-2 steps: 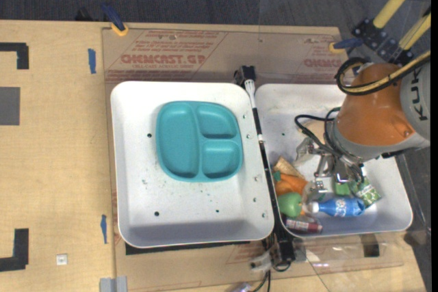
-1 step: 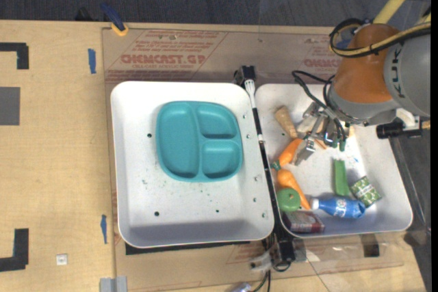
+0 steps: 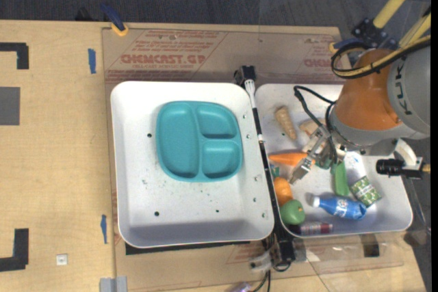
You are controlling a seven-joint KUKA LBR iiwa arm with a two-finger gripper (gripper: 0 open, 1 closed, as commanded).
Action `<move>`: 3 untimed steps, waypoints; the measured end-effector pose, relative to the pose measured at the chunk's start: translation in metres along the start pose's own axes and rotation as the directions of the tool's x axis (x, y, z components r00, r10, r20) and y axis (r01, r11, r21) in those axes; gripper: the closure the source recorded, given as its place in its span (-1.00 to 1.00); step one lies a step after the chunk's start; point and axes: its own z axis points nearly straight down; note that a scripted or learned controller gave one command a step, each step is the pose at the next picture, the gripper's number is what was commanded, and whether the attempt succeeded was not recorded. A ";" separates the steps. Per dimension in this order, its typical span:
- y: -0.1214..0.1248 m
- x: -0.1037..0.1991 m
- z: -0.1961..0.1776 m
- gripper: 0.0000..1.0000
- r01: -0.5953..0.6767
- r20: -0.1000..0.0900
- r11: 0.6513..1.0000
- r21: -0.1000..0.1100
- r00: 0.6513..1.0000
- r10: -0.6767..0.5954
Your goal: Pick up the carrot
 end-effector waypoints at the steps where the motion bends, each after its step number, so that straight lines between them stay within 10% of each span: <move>1: 0.012 -0.016 0.001 -1.00 -0.173 -0.003 0.985 0.000 0.985 0.173; 2: 0.017 -0.028 0.001 -1.00 -0.420 -0.003 0.908 0.000 0.908 0.420; 3: 0.019 -0.032 -0.012 1.00 -0.417 0.006 0.909 -0.008 0.909 0.417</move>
